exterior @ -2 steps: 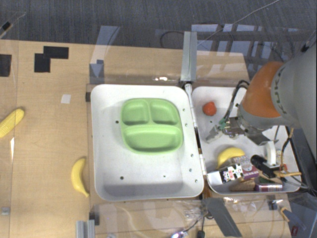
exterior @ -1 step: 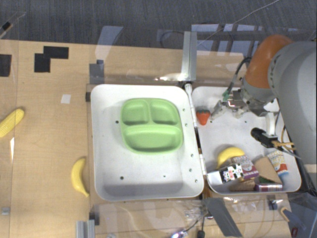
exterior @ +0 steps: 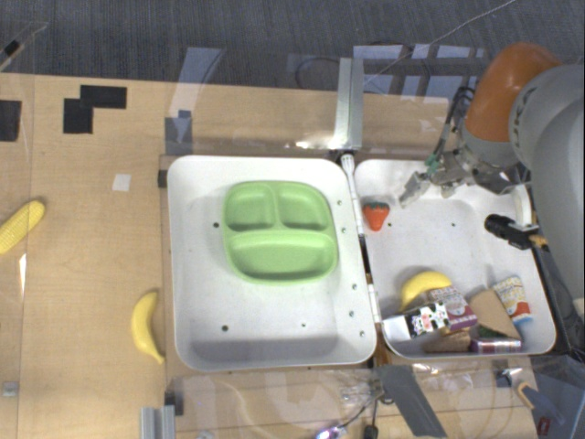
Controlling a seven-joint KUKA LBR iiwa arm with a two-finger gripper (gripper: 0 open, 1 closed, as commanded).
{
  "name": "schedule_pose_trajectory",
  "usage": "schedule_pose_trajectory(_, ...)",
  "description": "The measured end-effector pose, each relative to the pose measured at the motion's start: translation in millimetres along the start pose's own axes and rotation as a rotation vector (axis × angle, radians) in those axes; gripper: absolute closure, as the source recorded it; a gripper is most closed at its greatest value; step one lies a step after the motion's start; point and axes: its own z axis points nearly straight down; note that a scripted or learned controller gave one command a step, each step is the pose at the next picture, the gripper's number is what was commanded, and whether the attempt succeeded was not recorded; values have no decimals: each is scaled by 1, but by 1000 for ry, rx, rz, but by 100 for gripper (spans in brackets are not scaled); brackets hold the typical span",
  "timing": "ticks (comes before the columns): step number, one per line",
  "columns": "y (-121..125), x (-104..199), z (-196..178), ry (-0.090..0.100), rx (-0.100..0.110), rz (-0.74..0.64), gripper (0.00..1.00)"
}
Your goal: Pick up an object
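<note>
The right bin (exterior: pixel 457 236) holds a small red strawberry (exterior: pixel 376 215) at its left wall, a yellow banana-like fruit (exterior: pixel 426 287) and a pile of small boxes (exterior: pixel 441 321) along its front edge. My gripper (exterior: pixel 419 185) hangs over the far part of this bin, up and to the right of the strawberry and apart from it. Nothing shows between its tips. The grey arm with its orange band (exterior: pixel 508 90) comes in from the right.
A green divided plate (exterior: pixel 279 230) lies in the left bin (exterior: pixel 196 337). A brown card piece (exterior: pixel 494 311) and a small bottle (exterior: pixel 514 296) sit in the right bin's front corner. On the bench lie a yellow banana (exterior: pixel 146 325) and a corn cob (exterior: pixel 20 227).
</note>
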Motion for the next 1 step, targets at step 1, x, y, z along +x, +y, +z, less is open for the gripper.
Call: schedule_pose_trajectory(1,-52,5,12,0,-1,50,0)
